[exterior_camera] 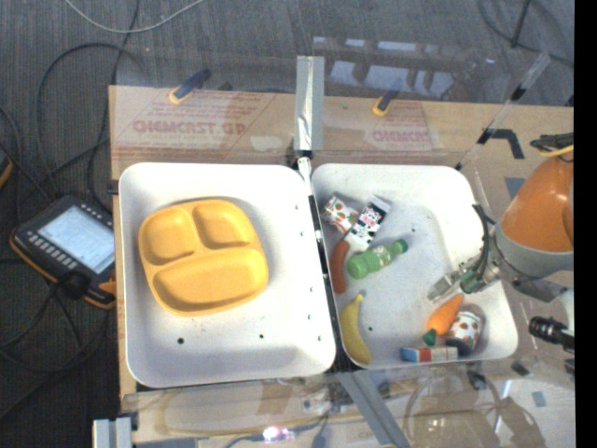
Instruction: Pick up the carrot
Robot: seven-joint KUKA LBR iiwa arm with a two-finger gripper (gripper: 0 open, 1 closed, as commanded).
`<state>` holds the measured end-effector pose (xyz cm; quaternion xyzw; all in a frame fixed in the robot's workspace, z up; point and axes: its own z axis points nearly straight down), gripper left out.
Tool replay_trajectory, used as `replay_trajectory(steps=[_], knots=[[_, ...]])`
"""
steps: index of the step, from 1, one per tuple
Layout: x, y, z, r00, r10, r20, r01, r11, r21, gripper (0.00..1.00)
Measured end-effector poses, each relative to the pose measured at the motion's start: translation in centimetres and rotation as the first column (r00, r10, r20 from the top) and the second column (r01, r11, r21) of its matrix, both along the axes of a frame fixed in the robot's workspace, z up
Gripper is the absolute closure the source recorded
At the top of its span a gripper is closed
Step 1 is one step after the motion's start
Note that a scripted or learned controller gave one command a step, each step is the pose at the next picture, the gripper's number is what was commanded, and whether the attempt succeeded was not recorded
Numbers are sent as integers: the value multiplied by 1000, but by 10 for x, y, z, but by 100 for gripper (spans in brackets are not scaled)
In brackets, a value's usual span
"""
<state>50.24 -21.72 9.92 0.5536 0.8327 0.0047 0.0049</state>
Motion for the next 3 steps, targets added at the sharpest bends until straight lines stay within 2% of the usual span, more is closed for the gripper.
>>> replay_trajectory(steps=[1,2,3], knots=[[0,0,0,1000,0,0,0,1000,0,0],[20,-7,-9,964,267,-8,-267,964,-9,0],[-7,3,-7,989,-148,9,148,989,7,0]])
